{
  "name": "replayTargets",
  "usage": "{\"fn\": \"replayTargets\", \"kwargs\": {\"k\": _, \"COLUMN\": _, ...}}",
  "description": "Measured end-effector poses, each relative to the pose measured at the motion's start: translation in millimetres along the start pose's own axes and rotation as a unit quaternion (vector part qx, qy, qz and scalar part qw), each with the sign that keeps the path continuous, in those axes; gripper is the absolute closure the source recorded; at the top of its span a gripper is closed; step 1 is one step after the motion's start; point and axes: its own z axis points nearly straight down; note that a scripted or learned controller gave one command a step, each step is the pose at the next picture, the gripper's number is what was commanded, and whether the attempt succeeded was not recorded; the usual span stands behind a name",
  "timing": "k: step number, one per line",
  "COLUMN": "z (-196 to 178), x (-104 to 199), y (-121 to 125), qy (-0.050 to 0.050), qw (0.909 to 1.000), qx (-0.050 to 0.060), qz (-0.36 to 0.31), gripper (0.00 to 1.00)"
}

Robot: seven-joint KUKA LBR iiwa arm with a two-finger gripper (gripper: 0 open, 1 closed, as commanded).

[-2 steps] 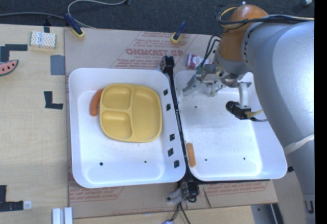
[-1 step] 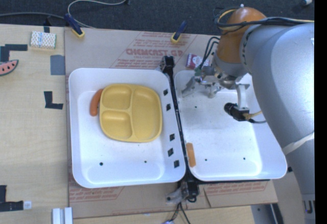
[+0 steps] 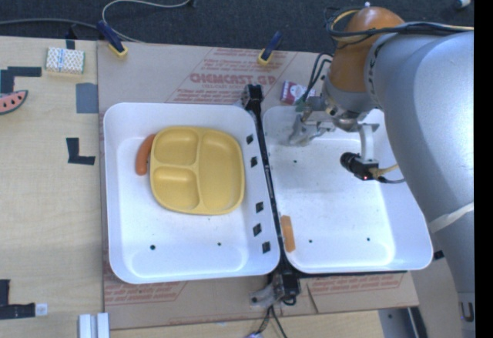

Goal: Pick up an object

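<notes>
A robot arm's gripper [image 3: 302,131] hangs low over the far corner of the right bin [image 3: 339,252], nothing visible in its grasp; whether it is released or clenched cannot be told from above. Likely it is searching for something to lift. The nearest candidate, a small orange piece [image 3: 287,232], lies well toward the near side, against the divider [image 3: 263,175] on the right bin's edge. Across that divider, the left bin [image 3: 177,256] holds a yellow sectioned plate [image 3: 196,169], with an orange sausage-like piece [image 3: 142,155] just beyond its far side from the gripper.
</notes>
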Motion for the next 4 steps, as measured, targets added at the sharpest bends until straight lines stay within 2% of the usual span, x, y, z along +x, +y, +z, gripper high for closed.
{"fn": "replayTargets", "kwargs": {"k": 1, "z": 0, "x": 0, "y": 0, "qy": -0.001, "qw": 1.0, "qx": 0.0, "qz": 0.0, "gripper": 0.0}}
{"fn": "replayTargets", "kwargs": {"k": 2, "z": -9, "x": 0, "y": 0, "qy": -0.001, "qw": 1.0, "qx": 0.001, "qz": 0.0, "gripper": 1.0}}
{"fn": "replayTargets", "kwargs": {"k": 3, "z": -9, "x": -1, "y": 0, "qy": -0.002, "qw": 1.0, "qx": 0.0, "qz": 0.0, "gripper": 0.0}}
{"fn": "replayTargets", "kwargs": {"k": 4, "z": 10, "x": 0, "y": 0, "qy": 0.001, "qw": 1.0, "qx": 0.0, "qz": 0.0, "gripper": 0.0}}
